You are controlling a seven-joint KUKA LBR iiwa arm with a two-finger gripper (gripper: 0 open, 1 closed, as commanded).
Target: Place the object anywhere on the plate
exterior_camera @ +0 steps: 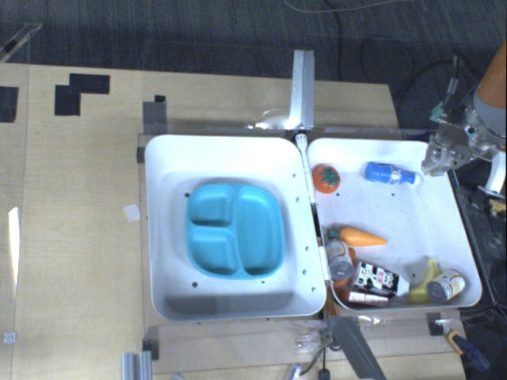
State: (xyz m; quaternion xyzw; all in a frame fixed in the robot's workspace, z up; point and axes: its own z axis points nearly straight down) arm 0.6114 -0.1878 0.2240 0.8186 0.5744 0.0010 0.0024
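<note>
Two white bins sit side by side on the bench, and in the left bin [162, 212] a blue divided plate [235, 229] lies flat, a touch left of centre in the frame — three compartments, all facing up.

Over to the right bin [455, 212], where the objects are scattered. A blue bottle [390, 174] lies on its side near the upper edge. To its left, close to the wall between the bins, sits a small orange-red tomato with a green top [325, 177]. Lower down, an orange carrot [360, 237] lies across the bin floor, and just beneath it a small can [341, 263] leans against the dividing wall. Along the bottom edge there is a dark printed box [374, 279], then a yellow piece [426, 276] touching another can [446, 286] tipped into the lower right corner.

The gripper [438, 158] is at the right edge of the frame, over the upper right corner of the right bin, beside the blue bottle but apart from it — whether it is clenched or released I cannot tell from this angle. Nothing rests on the plate.
</note>
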